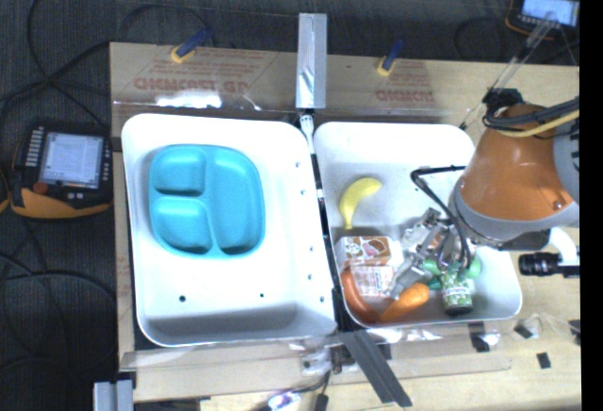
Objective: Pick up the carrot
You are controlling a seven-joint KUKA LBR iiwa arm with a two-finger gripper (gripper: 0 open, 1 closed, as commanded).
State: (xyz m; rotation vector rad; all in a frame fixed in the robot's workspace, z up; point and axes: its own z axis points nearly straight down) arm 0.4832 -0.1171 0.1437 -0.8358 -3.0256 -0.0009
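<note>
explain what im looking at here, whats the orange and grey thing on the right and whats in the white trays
This is a single picture from a camera fixed above a workbench, looking down at a slant. The orange and grey shape is a robot arm reaching in from the right. At its tip is a two-finger gripper, a small metal claw for picking things up.

The bench holds two shallow white bins. The left bin contains a blue divided plate. The right bin holds toy groceries: a yellow banana, a small printed carton, a carrot and a green bottle.

The gripper is low over that pile, just above the carrot. I cannot tell whether it has grasped anything.
</note>
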